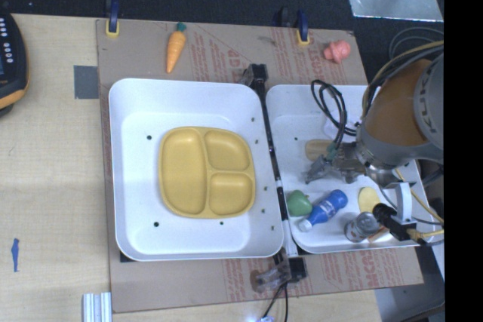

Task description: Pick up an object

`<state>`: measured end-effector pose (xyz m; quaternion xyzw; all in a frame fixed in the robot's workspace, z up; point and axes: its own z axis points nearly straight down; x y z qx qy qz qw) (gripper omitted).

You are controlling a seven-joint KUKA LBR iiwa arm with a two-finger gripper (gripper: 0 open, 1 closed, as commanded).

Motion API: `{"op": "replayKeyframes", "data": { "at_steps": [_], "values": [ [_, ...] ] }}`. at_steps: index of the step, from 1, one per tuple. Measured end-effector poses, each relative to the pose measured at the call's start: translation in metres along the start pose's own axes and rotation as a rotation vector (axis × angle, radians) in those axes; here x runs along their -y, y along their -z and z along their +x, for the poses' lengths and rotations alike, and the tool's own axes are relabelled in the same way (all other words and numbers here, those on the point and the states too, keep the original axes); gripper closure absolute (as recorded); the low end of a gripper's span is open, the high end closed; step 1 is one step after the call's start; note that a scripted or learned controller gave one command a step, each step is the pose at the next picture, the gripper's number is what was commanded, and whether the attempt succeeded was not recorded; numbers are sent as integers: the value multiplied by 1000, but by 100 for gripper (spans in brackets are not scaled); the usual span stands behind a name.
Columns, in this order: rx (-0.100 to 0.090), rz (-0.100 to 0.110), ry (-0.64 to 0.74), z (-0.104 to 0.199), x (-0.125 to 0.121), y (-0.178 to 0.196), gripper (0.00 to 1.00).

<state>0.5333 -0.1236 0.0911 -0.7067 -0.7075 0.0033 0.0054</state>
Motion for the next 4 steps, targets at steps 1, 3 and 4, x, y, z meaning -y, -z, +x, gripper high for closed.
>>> {"op": "replayKeyframes", "data": {
  "at_steps": [1,3,4],
  "values": [
    [6,-15,3,-41,-55,2,0],
    [3,-6,2,-15,-75,2,0],
    [4,-13,5,-20,-106,3,0]
  ]
}}
